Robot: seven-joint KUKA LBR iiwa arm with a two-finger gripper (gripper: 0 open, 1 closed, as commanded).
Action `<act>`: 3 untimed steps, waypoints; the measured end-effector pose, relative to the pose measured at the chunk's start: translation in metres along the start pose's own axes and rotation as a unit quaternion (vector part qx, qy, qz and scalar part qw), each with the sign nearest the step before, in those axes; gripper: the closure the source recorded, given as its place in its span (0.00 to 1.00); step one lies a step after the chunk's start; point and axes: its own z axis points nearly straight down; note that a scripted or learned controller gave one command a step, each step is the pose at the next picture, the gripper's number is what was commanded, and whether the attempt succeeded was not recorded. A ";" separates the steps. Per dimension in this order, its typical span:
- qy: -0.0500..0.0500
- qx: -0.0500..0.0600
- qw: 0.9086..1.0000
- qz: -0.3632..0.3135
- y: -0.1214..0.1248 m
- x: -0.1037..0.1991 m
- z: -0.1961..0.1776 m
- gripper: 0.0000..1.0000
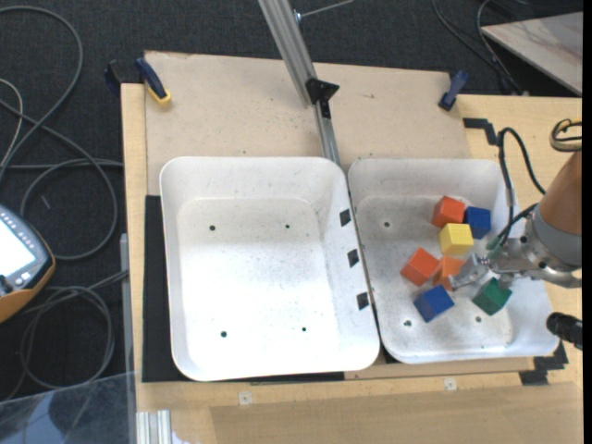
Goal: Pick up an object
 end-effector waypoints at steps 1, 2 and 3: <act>-0.002 -0.005 1.000 0.000 0.002 -0.001 -0.014 1.00; -0.003 -0.008 1.000 -0.001 0.012 0.004 -0.074 1.00; -0.004 -0.008 1.000 -0.001 0.015 0.002 -0.138 1.00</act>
